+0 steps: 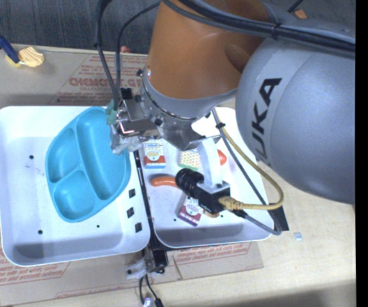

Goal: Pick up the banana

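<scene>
My gripper (127, 132) hangs low over the divider between the two bins, at the right edge of a blue divided plate (85, 165) that lies in the left bin (11, 171). The big grey and orange arm (235, 62) covers most of the right bin (235, 235). Below the wrist, several small items lie in the right bin: a white and red carton (153, 153), an orange sausage-shaped piece (163, 181), a pale checkered piece (190, 158) and a dark purple packet (189, 212).
A black cable plug (193, 184) with a tan cable (260, 203) hangs over the right bin. A small yellow object (30, 57) and a blue one (5, 45) lie on the cardboard at the back left, outside the bins.
</scene>
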Controlling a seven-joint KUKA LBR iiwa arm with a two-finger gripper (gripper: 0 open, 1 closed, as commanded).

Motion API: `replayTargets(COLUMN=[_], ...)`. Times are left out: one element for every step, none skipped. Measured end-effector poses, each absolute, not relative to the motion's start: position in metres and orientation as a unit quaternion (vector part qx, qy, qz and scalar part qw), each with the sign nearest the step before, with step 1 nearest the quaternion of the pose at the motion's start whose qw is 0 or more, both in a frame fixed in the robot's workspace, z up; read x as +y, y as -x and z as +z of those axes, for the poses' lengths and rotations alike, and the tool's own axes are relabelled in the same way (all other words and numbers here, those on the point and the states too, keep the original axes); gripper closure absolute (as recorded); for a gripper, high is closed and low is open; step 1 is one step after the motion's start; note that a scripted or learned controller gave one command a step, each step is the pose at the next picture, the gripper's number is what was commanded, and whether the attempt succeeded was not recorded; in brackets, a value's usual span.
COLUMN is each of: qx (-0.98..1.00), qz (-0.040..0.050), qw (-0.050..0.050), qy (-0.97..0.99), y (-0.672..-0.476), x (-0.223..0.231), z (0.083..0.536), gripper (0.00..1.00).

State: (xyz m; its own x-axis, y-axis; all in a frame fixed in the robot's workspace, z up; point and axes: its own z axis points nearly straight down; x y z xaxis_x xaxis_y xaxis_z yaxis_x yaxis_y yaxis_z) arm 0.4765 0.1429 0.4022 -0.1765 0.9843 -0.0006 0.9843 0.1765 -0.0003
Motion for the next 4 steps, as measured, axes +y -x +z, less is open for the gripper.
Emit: replayTargets(qx=[0.885,0.887,0.961,0.953], qz=[-0.0011,-0.0025,-0.0010,-0.0016], qw=[0.000,-0.002,-0.001,-0.003], qy=[-0.465,-0.462,-0.275,-0.302], y=[-0.539,-0.539,-0.551,-0.560], x=[0.091,0.092,0.007,-0.059], z=[0.473,0.482,0.453,0.343], gripper=[1.00,1.00,1.00,1.00])
